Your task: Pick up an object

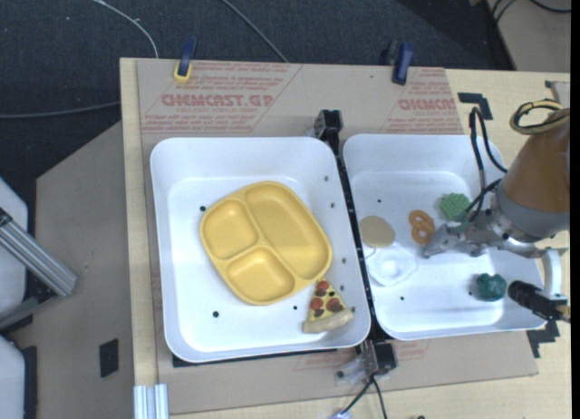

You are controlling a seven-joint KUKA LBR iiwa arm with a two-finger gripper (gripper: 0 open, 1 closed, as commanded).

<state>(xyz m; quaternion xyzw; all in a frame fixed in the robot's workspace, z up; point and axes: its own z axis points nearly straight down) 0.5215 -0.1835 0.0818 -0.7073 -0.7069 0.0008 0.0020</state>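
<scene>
In the right bin (426, 322) lie several small toy foods. There is a tan oval piece (377, 230), an orange pretzel (421, 224), a green broccoli floret (453, 205), a white piece (390, 269) and a dark green piece (490, 287). My gripper (446, 241) hangs low over this bin, just right of and below the pretzel and under the broccoli. Nothing visible is held in it. The grey arm with its orange band (542, 172) comes in from the right.
The left bin (177, 254) holds a yellow divided plate (265, 241) and a toy pizza slice (326, 308) near its front right corner. A black divider (349, 227) runs between the bins. Cables (478, 141) hang by the right bin's far right corner.
</scene>
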